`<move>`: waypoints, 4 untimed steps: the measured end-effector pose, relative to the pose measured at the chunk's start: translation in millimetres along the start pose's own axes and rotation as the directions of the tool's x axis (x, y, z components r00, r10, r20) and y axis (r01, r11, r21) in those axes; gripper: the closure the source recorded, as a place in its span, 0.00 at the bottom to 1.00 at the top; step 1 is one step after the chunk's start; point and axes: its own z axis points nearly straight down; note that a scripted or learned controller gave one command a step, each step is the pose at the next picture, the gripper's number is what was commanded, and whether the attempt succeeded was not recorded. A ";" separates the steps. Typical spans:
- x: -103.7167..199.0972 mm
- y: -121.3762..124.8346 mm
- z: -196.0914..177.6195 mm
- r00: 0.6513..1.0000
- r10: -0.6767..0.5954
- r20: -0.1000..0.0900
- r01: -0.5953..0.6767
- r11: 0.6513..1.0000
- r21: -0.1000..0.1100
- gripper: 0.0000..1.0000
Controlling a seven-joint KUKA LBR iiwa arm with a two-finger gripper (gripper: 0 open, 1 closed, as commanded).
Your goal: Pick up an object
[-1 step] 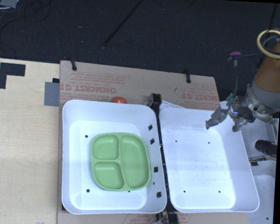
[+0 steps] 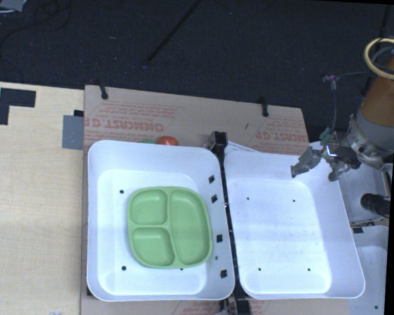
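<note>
Pale counter (image 2: pixel 25 209), two bins: pincer (image 2: pixel 323 165), fingers spread wide and empty, hovers at the right bin's (image 2: pixel 289 288) far-right corner; green tray (image 2: pixel 170 227) lies left, needing a rim grip.

A green divided plate (image 2: pixel 170 227) lies in the left bin (image 2: pixel 109 161); the open tool (image 2: pixel 321 165) hovers over the right bin's (image 2: pixel 347 265) far corner.

Arm (image 2: pixel 379 99): entered from the right, orange band uppermost, wrist angled down-left. Gripper (image 2: pixel 321 166): two grey fingers (image 2: pixel 303 165) spread apart, nothing between them, poised at upper right.
</note>
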 end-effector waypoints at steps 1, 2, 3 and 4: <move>9.6 0.1 58.3 1.000 -0.001 -0.002 0.001 1.000 0.007 0.00; 8.0 -10.6 112.8 1.000 0.000 -0.002 0.000 1.000 0.006 0.00; 9.9 -11.4 156.1 1.000 0.000 -0.002 0.000 1.000 0.006 0.00; 8.9 -10.8 143.8 1.000 0.003 -0.001 -0.003 1.000 0.004 1.00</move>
